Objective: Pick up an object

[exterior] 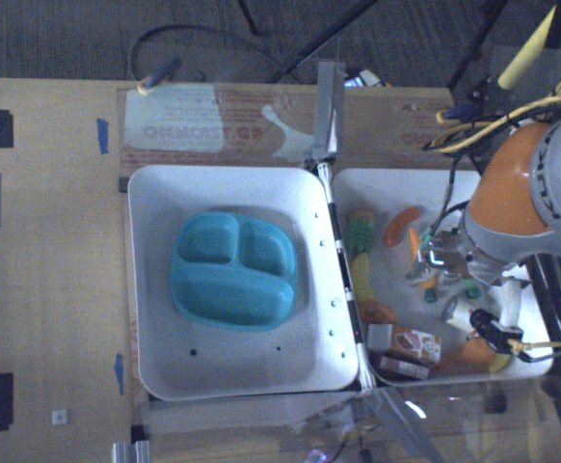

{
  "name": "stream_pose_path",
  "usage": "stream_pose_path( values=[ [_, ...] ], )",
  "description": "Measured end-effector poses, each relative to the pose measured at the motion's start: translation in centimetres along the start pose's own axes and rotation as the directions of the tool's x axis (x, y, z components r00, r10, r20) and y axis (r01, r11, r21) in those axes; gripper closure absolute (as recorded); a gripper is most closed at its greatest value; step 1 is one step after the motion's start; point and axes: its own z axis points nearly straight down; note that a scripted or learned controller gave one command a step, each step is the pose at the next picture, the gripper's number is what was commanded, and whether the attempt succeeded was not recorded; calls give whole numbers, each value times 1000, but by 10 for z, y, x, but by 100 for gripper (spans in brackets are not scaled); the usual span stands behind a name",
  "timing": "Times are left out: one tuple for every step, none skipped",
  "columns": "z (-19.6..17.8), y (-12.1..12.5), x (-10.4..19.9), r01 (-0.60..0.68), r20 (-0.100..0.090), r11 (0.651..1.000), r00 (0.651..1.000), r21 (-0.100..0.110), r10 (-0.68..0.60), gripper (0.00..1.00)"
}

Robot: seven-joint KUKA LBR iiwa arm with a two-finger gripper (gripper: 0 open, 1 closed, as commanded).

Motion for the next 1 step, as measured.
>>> stream_pose_path(
  values=[
    [-179, 8, 75, -72, 0, 997, 997, 1, 72, 100]
  ],
)
